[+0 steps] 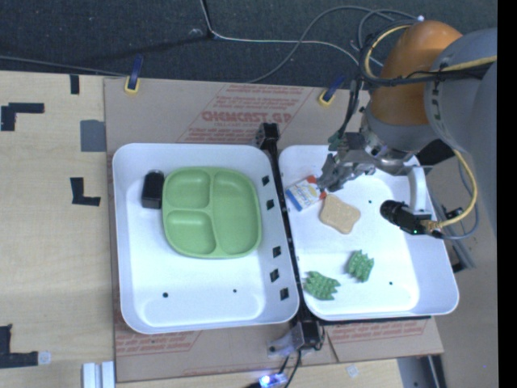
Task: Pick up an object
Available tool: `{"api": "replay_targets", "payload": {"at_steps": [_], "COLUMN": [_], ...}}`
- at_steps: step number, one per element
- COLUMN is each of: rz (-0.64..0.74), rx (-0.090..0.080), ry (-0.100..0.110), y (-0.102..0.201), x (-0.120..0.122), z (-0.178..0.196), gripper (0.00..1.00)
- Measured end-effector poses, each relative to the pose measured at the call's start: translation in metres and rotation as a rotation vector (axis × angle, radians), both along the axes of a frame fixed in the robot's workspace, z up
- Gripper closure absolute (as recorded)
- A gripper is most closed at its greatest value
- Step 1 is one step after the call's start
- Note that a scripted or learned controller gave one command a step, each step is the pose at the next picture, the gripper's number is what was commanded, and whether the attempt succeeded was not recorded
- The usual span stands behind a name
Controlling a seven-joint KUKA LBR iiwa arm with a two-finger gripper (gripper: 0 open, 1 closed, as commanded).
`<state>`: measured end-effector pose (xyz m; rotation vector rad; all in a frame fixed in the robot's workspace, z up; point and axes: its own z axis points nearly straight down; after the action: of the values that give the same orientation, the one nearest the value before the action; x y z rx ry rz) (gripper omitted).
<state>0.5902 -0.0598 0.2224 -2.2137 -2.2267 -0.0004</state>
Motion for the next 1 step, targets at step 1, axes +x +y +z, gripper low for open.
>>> {"api": "replay_targets", "payload": {"at_steps": [1], "rz": [0.000], "rx": [-0.001], "ry": [0.001], "y": [0.0549], "x": [0.0107], "z": [-0.0085], "gripper": [1.00]}}
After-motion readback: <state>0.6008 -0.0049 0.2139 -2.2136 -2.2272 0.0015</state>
